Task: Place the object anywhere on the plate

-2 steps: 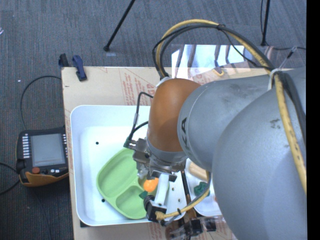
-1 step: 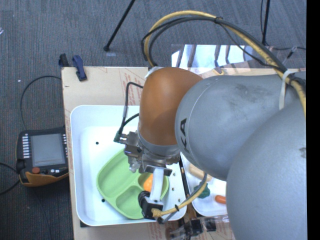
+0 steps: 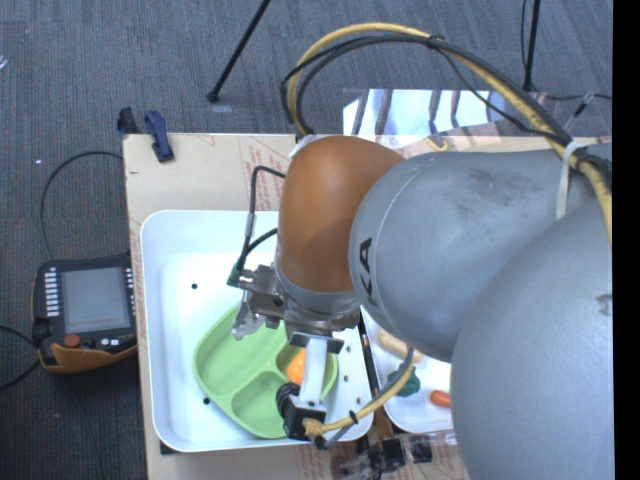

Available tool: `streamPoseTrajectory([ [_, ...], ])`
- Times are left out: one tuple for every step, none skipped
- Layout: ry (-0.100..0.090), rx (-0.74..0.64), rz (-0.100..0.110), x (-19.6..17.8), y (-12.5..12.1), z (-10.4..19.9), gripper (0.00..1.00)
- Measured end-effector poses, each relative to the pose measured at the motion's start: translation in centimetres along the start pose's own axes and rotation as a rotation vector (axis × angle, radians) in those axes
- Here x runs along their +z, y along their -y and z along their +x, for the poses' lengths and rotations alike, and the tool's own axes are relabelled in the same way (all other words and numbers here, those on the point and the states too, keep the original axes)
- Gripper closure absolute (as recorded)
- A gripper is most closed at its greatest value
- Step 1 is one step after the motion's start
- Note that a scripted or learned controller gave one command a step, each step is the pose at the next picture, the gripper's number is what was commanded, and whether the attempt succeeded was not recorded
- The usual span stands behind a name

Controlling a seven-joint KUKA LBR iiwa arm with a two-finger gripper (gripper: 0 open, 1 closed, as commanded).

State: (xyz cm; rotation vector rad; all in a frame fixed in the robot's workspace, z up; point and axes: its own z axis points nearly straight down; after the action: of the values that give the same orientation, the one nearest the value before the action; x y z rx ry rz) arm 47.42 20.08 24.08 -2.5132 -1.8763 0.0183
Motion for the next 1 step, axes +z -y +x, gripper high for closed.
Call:
streamPoseTrajectory([
  [0.005,-0.004,0.01,-0.77,0.03,-0.05,1.0],
])
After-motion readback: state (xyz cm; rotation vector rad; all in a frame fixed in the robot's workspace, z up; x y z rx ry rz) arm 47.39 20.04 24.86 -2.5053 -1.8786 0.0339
